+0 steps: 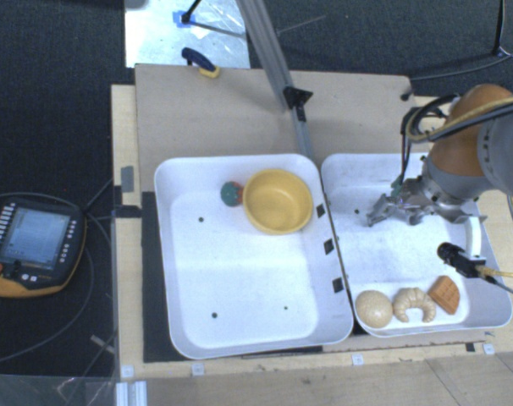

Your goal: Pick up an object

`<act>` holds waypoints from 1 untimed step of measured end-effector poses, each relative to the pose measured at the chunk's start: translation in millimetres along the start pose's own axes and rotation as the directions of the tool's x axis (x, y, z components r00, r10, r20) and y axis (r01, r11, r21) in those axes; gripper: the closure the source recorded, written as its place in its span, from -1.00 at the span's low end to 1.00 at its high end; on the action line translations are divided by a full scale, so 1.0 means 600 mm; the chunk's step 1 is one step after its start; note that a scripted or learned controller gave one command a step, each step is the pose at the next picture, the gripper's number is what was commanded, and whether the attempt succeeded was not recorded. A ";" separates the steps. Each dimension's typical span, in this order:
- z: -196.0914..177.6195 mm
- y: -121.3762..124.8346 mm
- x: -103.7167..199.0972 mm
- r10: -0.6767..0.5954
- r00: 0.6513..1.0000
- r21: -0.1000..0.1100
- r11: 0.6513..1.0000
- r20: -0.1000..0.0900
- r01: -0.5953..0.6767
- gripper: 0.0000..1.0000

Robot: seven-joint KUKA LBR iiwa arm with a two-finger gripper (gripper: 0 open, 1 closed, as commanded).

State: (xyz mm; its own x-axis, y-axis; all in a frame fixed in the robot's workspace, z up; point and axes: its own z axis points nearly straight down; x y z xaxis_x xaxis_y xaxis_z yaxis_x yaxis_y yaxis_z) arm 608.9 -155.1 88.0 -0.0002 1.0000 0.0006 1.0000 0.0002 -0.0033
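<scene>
The gripper (377, 215) of the grey arm (485, 146) hangs low over the right bin (358, 172), in the right half of the frame, its metal fingers aimed down and toward the left at a bare stretch of white floor. At this slant the tips merge into one dark shape, so whether they are spread or pressed together cannot be told; nothing is seen between them.

The likeliest targets lie well apart from the tool, lined up along the bin's lower wall at lower right: a round bun (374, 308), a croissant (416, 304) just beside it, and a square waffle-like piece (445, 293) at the end of the row. Their huddle against the lower wall suggests they slid or were dropped there, a spot where the wall could crowd a descending finger.

Left of centre, the left bin (239, 311) carries a yellow bowl (278, 200) in its upper part, with a small green and red ball (231, 194) touching the bowl's left rim. Both sit beyond the divide between the bins, a longer reach for an arm entering from the right.

Outside the bins, a pendant controller (32, 245) rests on the dark floor at the left edge, and a tripod leg (269, 45) slants down from the top of the frame. By this view the pick looks not yet made.
</scene>
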 end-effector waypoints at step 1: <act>-0.022 0.003 -0.001 0.000 1.000 -0.005 1.000 0.001 0.000 1.00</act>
State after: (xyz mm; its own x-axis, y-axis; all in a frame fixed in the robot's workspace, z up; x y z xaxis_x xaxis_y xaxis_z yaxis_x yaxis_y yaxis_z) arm 610.6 -155.5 101.1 0.0000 1.0000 -0.0004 1.0000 0.0000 0.0018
